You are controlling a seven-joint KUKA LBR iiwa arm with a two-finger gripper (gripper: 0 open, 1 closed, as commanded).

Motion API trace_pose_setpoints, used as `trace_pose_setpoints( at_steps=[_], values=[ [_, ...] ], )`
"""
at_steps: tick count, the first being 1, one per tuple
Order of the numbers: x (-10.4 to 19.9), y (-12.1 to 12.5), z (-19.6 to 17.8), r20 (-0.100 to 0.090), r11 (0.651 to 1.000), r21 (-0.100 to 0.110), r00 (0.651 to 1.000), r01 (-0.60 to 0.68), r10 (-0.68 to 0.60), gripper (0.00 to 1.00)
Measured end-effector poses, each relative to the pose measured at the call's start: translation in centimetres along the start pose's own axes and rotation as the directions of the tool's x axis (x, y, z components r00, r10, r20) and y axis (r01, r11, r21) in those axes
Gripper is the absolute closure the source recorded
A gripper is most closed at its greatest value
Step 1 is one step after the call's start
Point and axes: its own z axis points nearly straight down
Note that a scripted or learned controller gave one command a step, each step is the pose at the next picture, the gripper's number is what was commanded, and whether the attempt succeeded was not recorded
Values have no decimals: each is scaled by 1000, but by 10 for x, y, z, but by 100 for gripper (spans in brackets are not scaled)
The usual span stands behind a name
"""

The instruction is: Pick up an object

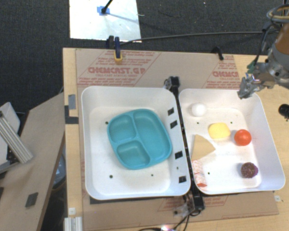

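Two white bins sit mid-frame. The left bin (94,143) holds one teal divided plate (139,138). The right bin (267,143) holds one white ball (198,109), one yellow block (219,131), one orange ball (243,137), one dark red ball (249,170), one tan wedge (201,147) and one red-white wrapper (200,173). My gripper (247,86) hangs at the right bin's upper-right corner, carrying nothing; I cannot tell its state.
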Motion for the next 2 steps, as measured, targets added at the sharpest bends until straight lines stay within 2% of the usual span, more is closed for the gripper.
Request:
trace_pose_setpoints(
  at_steps=[2],
  values=[
    [118,14,28,-1,1000,2,1000,0,0,100]
  ],
)
